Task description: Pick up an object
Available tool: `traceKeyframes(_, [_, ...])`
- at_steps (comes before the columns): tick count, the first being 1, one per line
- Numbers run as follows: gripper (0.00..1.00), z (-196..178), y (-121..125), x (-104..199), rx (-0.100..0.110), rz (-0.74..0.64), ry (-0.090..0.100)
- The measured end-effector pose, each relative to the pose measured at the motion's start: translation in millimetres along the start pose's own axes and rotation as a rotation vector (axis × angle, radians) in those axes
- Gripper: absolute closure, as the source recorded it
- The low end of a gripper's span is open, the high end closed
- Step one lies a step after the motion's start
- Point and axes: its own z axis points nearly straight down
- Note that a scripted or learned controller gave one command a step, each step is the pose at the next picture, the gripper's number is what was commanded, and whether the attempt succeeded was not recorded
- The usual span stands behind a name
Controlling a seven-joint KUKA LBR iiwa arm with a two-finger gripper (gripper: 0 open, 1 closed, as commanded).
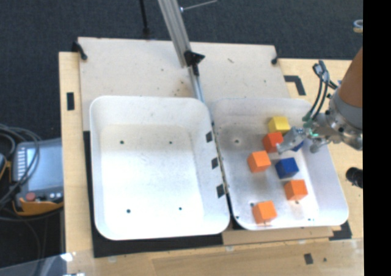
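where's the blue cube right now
In the camera view the blue cube lies in the right-hand bin, near its middle, just right of an orange cube and just above another orange cube.

light: even, bright | shadows: soft | focus: slightly blurred (grainy) | glare: mild
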Motion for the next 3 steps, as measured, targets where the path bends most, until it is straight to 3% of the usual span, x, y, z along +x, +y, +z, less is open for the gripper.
traceKeyframes(1, [0.0, 53.6, -8.7, 4.7, 0.006, 0.003, -0.001])
traceKeyframes(2, [0.0, 112.0, -13.1, 0.2, -0.002, 0.003, -0.006])
traceKeyframes(3, [0.0, 119.1, -7.9, -2.7, -0.018, 0.003, -0.009])
